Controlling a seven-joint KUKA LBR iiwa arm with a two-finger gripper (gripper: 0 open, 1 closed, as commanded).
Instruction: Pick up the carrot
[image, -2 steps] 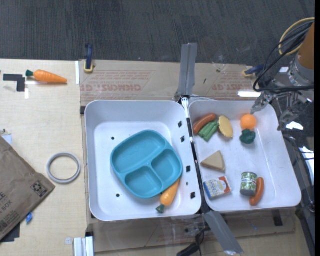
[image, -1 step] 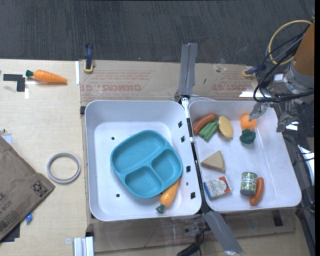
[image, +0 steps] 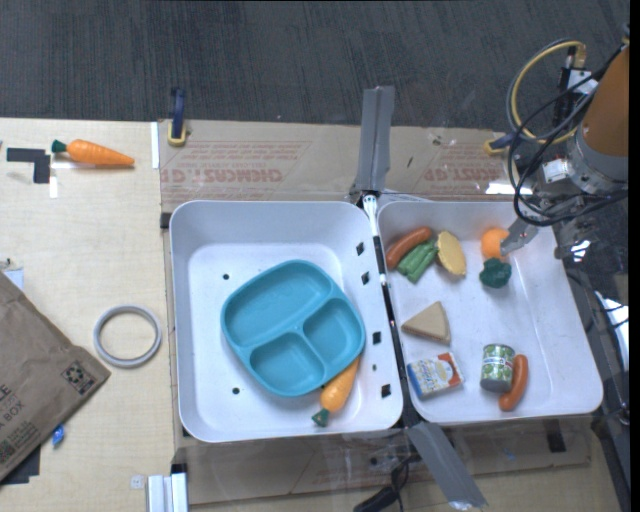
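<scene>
An orange carrot (image: 338, 388) with a green stub lies in the left bin (image: 200, 300), near its front right corner, resting against the lower right edge of a blue divided plate (image: 292, 327). A second carrot (image: 95, 153) lies on the bench at the far left, outside the bins. My gripper (image: 518, 237) hangs over the back right of the right bin (image: 560, 330), just beside an orange fruit (image: 493, 242) and a dark green item (image: 495, 273), far from both carrots.
The right bin also holds a red sausage (image: 408, 243), a green vegetable (image: 418, 260), a yellow piece (image: 451, 253), a bread wedge (image: 428, 322), a small carton (image: 435, 374), a can (image: 497, 366) and another red sausage (image: 513, 383). A tape ring (image: 127, 334) and a cardboard box (image: 40, 380) lie on the bench at left.
</scene>
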